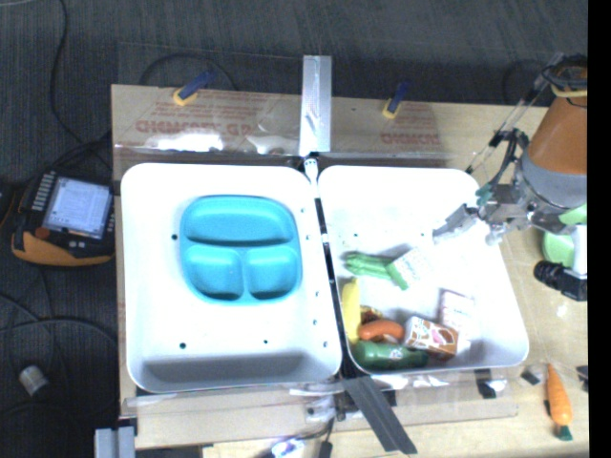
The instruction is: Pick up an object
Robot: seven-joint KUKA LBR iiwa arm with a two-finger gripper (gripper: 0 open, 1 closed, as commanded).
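The grey arm with the orange band (561, 151) enters from 3 o'clock, and its two-finger gripper (456, 225) hangs over the upper right area of the right shallow white bin (496, 299). Whether the claw is wide or narrow cannot be told at this resolution; nothing is seen between its tips.

The candidate objects lie in the right bin toward 6 o'clock. A green plastic vegetable-shaped toy (374, 265) lies near the bin's centre, at 7 o'clock from the gripper and well apart from it. A yellow banana-shaped toy (350, 303) lies along the bin's left wall. An orange carrot-shaped toy (382, 330) lies just above a dark green cucumber-shaped toy (389, 355). A small brown printed carton (431, 337) lies beside them, with a pale box (455, 307) at its 1 o'clock.

The left shallow white bin (153, 351) holds a blue three-compartment plastic tray (240, 246).
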